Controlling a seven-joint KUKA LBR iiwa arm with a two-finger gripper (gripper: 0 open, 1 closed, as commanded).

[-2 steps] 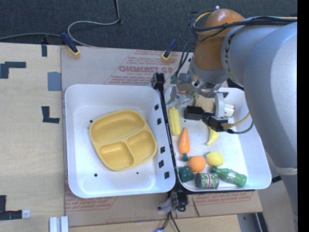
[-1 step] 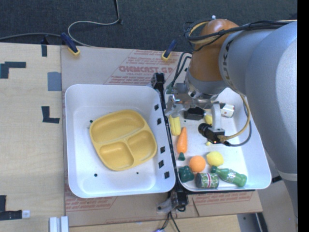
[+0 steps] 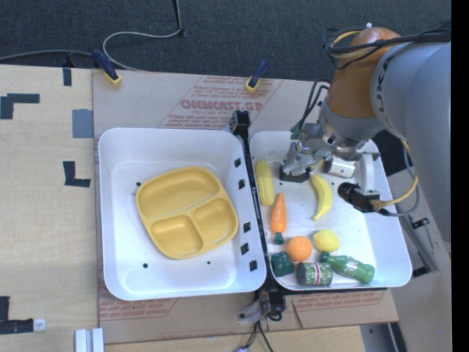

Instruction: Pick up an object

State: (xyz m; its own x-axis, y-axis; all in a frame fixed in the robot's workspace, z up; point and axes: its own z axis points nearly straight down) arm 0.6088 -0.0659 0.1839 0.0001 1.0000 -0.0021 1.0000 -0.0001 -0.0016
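While the pincer (image 3: 297,169) is poised low in the right bin (image 3: 388,259), its state cannot be told; nothing is seen held — the approach step is judged in hand; a descent onto the nearby banana (image 3: 321,196) or corn (image 3: 264,182) is called for.

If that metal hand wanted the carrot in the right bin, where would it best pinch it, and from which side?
Probably from straight above, across the thick orange middle of the carrot. It lies flat, lengthwise up and down the view, so fingers would close from its left and right. The corn cob sits close by its upper left, so lower on the body looks freer. The tool hangs just above it.
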